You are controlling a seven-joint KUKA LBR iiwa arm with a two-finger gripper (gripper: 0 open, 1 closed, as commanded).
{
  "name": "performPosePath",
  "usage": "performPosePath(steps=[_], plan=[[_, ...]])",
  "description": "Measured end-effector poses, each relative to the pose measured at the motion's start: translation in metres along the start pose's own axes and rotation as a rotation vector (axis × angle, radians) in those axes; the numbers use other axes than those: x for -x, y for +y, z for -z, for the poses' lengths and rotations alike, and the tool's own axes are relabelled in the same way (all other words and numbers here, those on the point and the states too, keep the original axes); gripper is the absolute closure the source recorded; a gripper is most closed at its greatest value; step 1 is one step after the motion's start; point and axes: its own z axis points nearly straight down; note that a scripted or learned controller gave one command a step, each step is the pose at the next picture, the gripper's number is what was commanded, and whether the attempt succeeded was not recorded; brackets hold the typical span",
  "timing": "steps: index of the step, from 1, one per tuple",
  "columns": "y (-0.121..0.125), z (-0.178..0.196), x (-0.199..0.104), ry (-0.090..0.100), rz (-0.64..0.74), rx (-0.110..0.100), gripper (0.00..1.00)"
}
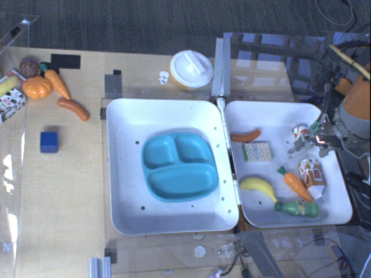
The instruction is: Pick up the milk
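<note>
Lying just below the gripper (pixel 308 142) toward lower right, the milk (pixel 311 176) carton's long axis runs up-down; finger spread unclear.

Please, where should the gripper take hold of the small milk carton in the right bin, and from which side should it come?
Probably from above, across the narrow sides of the milk carton. It lies flat beside the carrot, its far side free. The gripper hangs just beyond it.
</note>
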Motion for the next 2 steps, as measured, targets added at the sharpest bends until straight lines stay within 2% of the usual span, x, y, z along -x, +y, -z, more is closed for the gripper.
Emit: performPosePath(steps=[1, 2], plan=[[-0.008, -0.084, 0.027, -0.003, -0.01, 0.007, 0.0], [-0.007, -0.074, 0.026, -0.002, -0.009, 0.009, 1.0]])
